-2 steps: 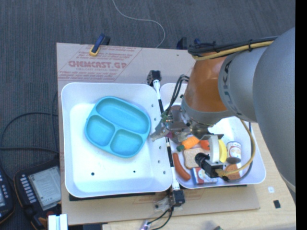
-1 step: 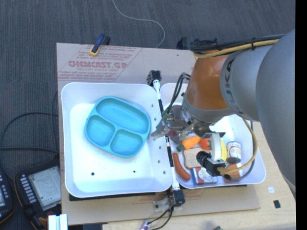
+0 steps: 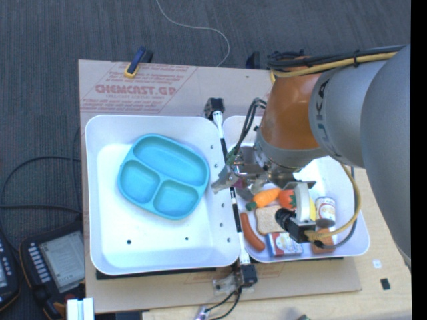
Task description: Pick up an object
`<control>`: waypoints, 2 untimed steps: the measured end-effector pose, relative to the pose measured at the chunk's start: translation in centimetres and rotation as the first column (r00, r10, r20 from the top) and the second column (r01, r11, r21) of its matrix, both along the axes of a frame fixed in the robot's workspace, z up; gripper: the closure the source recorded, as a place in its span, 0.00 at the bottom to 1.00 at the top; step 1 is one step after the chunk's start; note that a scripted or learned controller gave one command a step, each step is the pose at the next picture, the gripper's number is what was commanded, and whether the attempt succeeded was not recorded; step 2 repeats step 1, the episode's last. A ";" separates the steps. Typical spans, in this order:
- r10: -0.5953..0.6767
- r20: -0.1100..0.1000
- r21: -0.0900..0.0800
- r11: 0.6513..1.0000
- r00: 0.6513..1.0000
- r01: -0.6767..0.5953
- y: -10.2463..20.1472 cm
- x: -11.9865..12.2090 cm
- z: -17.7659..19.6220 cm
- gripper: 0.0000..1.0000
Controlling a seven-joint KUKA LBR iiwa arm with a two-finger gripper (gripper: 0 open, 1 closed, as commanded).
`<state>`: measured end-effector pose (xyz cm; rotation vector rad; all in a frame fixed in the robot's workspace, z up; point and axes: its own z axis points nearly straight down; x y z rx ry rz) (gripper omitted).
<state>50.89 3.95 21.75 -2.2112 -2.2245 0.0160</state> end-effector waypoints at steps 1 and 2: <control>0.001 -0.002 -0.001 1.000 1.000 -0.001 0.0 0.1 0.9 1.00; 0.001 -0.002 -0.001 1.000 1.000 -0.001 0.0 0.1 0.9 1.00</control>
